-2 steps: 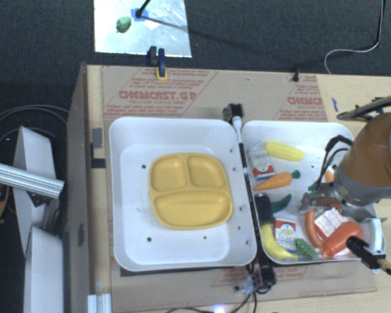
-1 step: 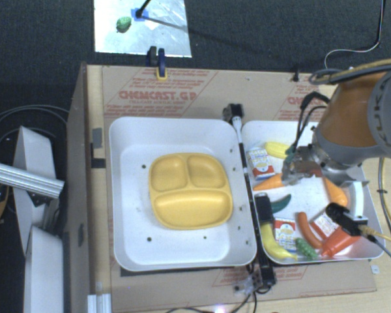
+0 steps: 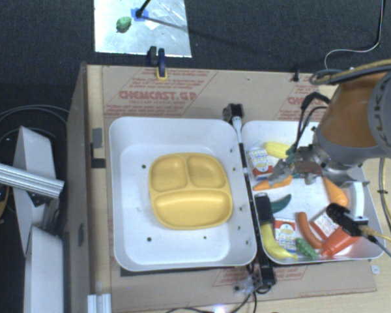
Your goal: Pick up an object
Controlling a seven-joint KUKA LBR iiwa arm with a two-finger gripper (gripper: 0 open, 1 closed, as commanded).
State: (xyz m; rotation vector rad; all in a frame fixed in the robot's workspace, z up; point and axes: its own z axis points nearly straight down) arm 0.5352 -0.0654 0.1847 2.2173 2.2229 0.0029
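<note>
The right bin (image 3: 371,256) holds several toy foods. Among them are a yellow piece (image 3: 275,150), a small red-and-white carton (image 3: 259,160), an orange carrot (image 3: 268,184) and a dark green pod (image 3: 281,202). Nearer the front lie a banana (image 3: 272,241), a second carton (image 3: 285,229), a red sausage (image 3: 306,225) and an orange-red piece (image 3: 337,242). My gripper (image 3: 284,170) hangs low over the left half of this bin, just above the carrot and beside the first carton. The grey-and-orange arm (image 3: 352,119) covers the bin's far right part.
A yellow three-compartment plate (image 3: 189,191) lies in the left bin (image 3: 127,240). A black divider clamp (image 3: 263,208) sits between the bins. Another orange piece (image 3: 336,192) lies under the wrist. Cables run along the right edge of the bench.
</note>
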